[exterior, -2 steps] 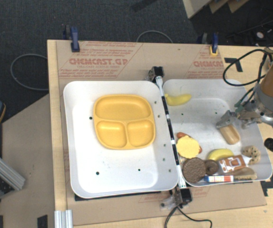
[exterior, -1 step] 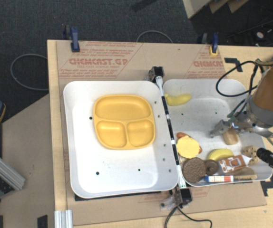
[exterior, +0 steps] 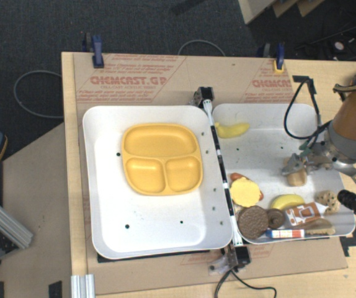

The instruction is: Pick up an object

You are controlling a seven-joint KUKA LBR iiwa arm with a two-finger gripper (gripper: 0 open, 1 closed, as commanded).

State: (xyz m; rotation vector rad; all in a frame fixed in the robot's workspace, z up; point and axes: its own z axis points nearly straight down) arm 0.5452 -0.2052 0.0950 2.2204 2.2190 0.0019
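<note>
Tan chunk (exterior: 298, 178) lies just below the fingers (exterior: 302, 164), right bin (exterior: 258, 135)

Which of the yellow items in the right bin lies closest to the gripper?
The lemon, just below the gripper. The banana lies at the bin's far-left corner; the yellow disc sits by the divider.

- Two bins sit side by side on the surface (exterior: 72, 166).
- Left bin (exterior: 103, 216) holds a divided tray (exterior: 162, 158).
- Right bin (exterior: 258, 160) holds a banana (exterior: 232, 130) at the back and a cookie (exterior: 251, 222) at the front.

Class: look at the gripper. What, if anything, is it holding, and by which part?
It cannot be told. The gripper sits right at a small tan object in the right bin, but no grip shows.
</note>
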